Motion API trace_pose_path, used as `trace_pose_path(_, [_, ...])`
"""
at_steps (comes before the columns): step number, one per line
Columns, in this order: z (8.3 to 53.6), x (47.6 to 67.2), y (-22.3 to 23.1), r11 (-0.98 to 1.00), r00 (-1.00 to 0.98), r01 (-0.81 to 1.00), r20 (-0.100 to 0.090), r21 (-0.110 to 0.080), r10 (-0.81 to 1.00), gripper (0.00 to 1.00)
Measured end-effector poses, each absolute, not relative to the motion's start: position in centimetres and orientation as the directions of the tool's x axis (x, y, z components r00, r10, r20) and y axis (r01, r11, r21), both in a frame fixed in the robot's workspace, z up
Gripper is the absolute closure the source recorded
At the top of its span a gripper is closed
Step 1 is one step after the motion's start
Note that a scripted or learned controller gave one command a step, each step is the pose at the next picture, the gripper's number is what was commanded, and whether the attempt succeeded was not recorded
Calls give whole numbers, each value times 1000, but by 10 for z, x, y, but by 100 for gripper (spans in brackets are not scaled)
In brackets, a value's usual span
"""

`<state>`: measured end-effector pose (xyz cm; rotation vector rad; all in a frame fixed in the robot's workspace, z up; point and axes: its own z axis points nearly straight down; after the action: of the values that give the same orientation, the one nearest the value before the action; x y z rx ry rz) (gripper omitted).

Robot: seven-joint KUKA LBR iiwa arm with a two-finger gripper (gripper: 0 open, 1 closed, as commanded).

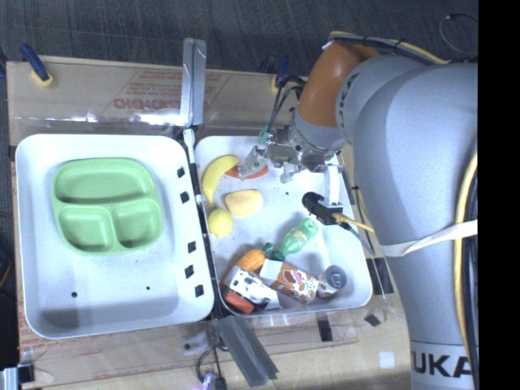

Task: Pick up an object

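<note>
Evenly and brightly lit from above; soft shadow inside the left bin along its near wall; slightly soft focus.

Grey arm reaching from right, orange band above wrist; hand lowered

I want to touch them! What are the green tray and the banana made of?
The green tray looks like smooth plastic: one even pale green, rounded moulded compartments, a soft sheen. The banana looks like toy plastic too, since its yellow is very even and a bit glossy, but it could be real; the picture is too small to be sure.
</note>
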<state>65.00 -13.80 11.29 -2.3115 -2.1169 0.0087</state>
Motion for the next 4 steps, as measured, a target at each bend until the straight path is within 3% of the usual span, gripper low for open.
trace_pose_path(1, [91,656,-116,-117,117,993,-1,-8,993,0])
trace_pose_path(2, [101,655,-115,-112,112,994,-1,-15,994,100])
trace_pose_path(3, [101,655,-115,-111,111,994,-1,-15,994,0])
trace_pose_path(4, [90,651,-119,342,-342,939,11,-27,940,0])
